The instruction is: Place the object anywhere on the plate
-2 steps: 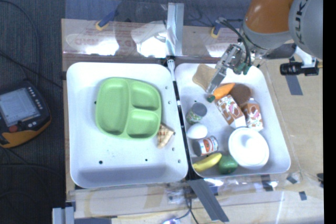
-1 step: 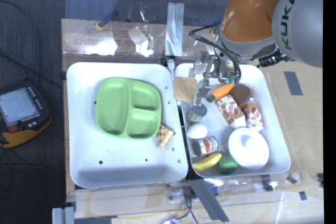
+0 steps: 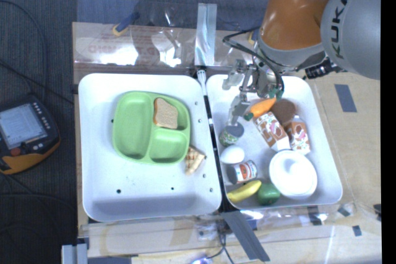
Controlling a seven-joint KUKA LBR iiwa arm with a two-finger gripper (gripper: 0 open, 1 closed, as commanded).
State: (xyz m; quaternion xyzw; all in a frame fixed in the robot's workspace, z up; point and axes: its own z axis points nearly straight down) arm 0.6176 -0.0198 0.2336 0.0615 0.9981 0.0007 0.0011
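**Orange carrot under my pincer — grasp unconfirmed, risks below**

My pincer (image 3: 255, 91) sits over the top-left part of the right bin (image 3: 322, 105), down among the clutter. Can't tell if it's clenched or released; the metal parts blur together from this angle. The toy carrot (image 3: 262, 107) lies just beside and below it, touching or nearly so. I judge that's the object in play, but nothing shows it being gripped.

The target, a green divided plate (image 3: 133, 133), is in the left bin (image 3: 99, 195), well apart from me. A bread slice (image 3: 166, 113) already sits in its upper-right compartment; a sandwich wedge (image 3: 194, 160) leans at its lower-right rim.

Failure modes as I see them:
- The carrot is tapered and slick-looking. A pinch off-centre could squirt it out.
- It's packed tight against the brown piece (image 3: 285, 111) and the printed carton (image 3: 270, 131). Closing could catch a neighbour or shove the carrot sideways.
- A small tin (image 3: 232, 133) sits right below me and could get knocked on descent or lift.
- The transfer crosses the divider between the bins. A weak hold drops it short.
- Releasing near the plate's right rim risks a roll-off or landing on the bread.
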